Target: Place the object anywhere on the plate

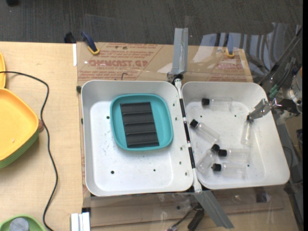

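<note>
A teal plate [165, 124] with a dark ridged insert lies in the left bin [96, 143], towards its back. Several clear vials with black caps lie scattered in the right bin [269, 174], among them one near the divider [202, 129], one at the back [206, 101] and a pair at the front [215, 166]. My gripper [250, 118] reaches in from the right, over the right bin's right side. Its tip hangs just above another clear vial [246, 134]; whether they touch I cannot make out.
A raised divider [185, 129] separates the two bins. Cardboard [125, 61] lies behind them. Yellow dishes [14, 124] and a black cable [48, 143] sit on the wooden bench at the left.
</note>
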You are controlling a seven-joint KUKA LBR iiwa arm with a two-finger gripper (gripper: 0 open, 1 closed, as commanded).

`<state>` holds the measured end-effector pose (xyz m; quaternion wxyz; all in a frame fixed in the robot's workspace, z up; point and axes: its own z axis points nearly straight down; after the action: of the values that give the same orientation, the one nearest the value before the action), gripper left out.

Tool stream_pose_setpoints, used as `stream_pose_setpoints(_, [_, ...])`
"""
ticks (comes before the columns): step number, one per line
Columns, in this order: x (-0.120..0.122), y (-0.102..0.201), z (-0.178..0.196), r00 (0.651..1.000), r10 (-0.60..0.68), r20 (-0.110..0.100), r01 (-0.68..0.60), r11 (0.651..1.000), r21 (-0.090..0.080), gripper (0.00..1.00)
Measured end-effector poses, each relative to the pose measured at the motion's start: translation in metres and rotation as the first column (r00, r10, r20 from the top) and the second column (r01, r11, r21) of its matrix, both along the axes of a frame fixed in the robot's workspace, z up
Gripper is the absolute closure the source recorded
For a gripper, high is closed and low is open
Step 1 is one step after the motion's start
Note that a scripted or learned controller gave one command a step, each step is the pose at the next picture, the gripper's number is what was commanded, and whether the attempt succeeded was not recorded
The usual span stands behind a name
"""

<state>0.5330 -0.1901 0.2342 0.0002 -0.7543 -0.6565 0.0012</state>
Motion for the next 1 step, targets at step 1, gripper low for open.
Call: stream_pose_setpoints(1, [-0.0101,0.0032,0.0086,1.0,0.0,0.0,0.0,1.0,0.001,0.0])
